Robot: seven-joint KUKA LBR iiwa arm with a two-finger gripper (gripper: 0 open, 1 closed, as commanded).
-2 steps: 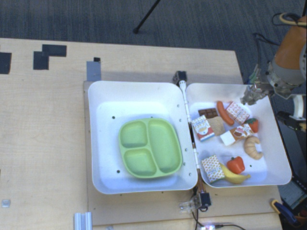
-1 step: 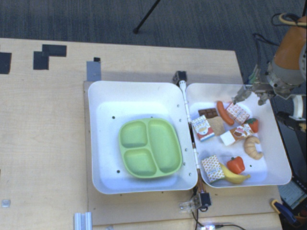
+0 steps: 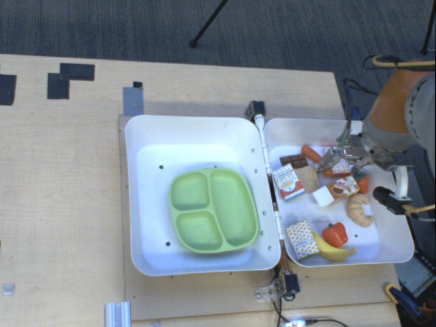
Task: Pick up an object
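Observation:
My gripper (image 3: pixel 338 159) is low in the upper part of the right bin (image 3: pixel 402 251), right over a cluster of toy foods. An orange-red carrot-like piece (image 3: pixel 311 153) and a brown bar (image 3: pixel 294 161) lie just left of it. A red-and-white packet (image 3: pixel 345 185) lies just below it. Nearby are a small carton (image 3: pixel 288 182), a white cube (image 3: pixel 322 197), a croissant (image 3: pixel 360 210), a red pepper (image 3: pixel 334 234), a banana (image 3: pixel 334 252) and a patterned box (image 3: pixel 302 240). The gripper's tip is hidden against the clutter.
In the left bin (image 3: pixel 146 148) sits a green divided plate (image 3: pixel 213 210). The grey arm with its orange band (image 3: pixel 392 107) enters from the right above the right bin's far corner. A black clamp (image 3: pixel 256 107) sits where the bins meet.

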